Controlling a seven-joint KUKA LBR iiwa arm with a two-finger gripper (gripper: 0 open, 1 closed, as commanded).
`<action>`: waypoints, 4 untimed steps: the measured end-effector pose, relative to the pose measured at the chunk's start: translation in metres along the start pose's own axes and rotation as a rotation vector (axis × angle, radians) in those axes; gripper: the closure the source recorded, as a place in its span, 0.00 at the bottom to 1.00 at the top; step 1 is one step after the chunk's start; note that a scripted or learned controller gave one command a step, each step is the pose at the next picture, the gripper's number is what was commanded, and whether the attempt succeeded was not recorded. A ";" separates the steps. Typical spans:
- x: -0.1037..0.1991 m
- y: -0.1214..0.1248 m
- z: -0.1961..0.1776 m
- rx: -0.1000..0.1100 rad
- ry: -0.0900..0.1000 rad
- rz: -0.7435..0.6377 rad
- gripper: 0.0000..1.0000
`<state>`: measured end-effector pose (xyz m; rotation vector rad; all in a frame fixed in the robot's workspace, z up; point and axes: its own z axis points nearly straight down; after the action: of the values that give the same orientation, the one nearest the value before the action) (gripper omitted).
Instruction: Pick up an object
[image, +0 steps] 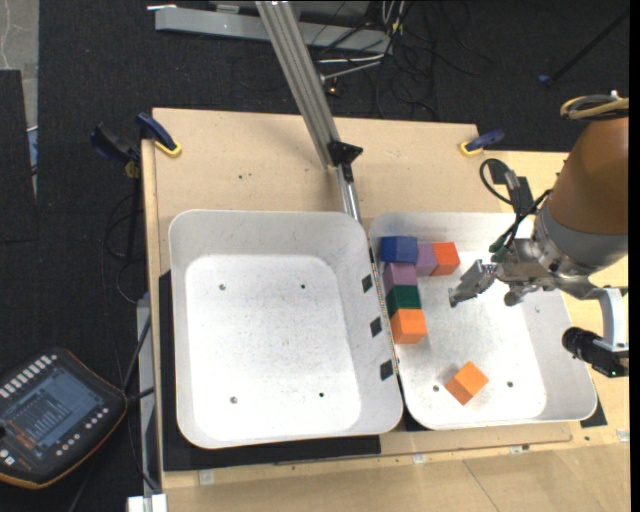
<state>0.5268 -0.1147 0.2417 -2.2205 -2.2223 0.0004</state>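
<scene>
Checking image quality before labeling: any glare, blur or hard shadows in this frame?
Camera view: lighting is even and soft, with no blown-out glare on the white bins; the blocks are sharp with only faint shadows; the end effector looks slightly soft; the floor around the bench is dark, with little detail.

arm cut off at right frame edge, upper links out of shot. gripper too small and blurred to read finger gap. right bin upper right corner hidden under the wrist. pendant clipped lower left
</scene>
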 end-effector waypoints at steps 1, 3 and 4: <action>0.000 0.000 0.000 0.000 0.000 0.001 0.00; -0.001 0.017 0.108 0.001 0.000 0.003 0.00; -0.002 0.023 0.121 -0.019 -0.003 0.000 0.00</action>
<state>0.5501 -0.1166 0.1204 -2.2312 -2.2342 -0.0177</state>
